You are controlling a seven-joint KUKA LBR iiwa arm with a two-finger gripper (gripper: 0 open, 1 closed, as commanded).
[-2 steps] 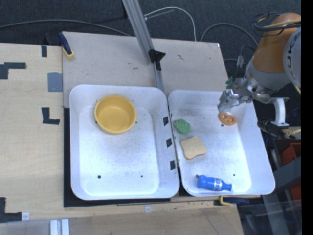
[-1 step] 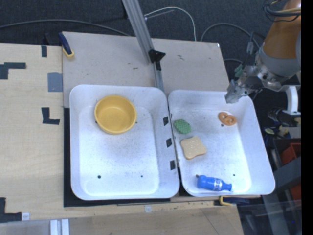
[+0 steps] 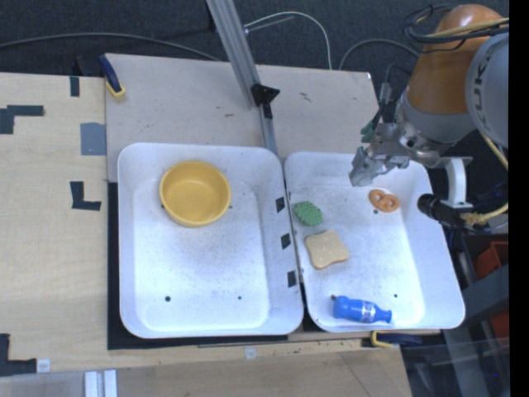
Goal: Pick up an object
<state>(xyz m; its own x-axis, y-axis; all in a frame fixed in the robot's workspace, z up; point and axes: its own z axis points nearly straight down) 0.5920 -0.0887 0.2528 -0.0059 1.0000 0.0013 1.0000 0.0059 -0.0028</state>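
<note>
Gripper hung above the right bin's far end, just beside the pretzel; I saw nothing held. I judged this the approach step, with descent onto the pretzel needed next.

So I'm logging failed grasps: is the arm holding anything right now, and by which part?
Nothing is held. The gripper hangs above the right bin, with the pretzel lying loose just beside it.

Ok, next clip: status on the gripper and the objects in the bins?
Gripper over right bin, far end, nothing visibly held. Pretzel just beside it. Green piece, toast, blue bottle untouched. Yellow bowl in left bin.
</note>
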